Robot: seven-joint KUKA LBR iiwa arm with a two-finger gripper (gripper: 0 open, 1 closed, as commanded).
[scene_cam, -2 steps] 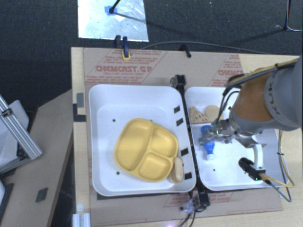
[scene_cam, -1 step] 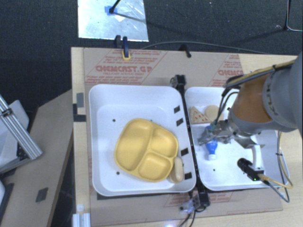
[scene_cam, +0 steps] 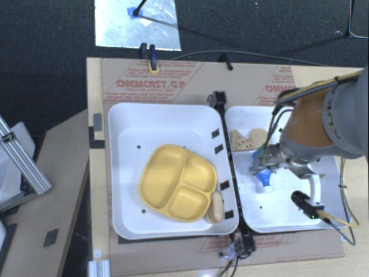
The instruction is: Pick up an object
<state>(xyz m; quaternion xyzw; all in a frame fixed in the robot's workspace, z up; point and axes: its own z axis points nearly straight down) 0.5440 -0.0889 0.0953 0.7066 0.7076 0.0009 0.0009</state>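
- A shallow white bin [scene_cam: 124, 154] fills the left centre of the frame. In it lies a yellow plastic plate with three compartments [scene_cam: 173, 180], turned at an angle to the bin walls.
- A beige oval roll-shaped piece [scene_cam: 216, 206] touches the plate's lower right edge, close to the wall between the bins.
- The second shallow white bin [scene_cam: 253, 219] sits right of centre. In its upper left corner a tan wedge-shaped piece [scene_cam: 240, 139] lies just beside a pale tan round piece [scene_cam: 259, 136].
- A small blue and white object [scene_cam: 264, 180] lies near the middle of this right bin, and looks like the likely target.
- The two-finger gripper [scene_cam: 260, 164] hangs over that spot on the grey arm that comes in from the right edge. Whether it is apart, together or clamped on anything cannot be told.
- The blue object lies just toward the lower frame edge from the gripper, touching it or nearly so. Its long axis seems to run roughly top to bottom, though it is too small to be sure. A small shift down-frame would probably centre the grasp.
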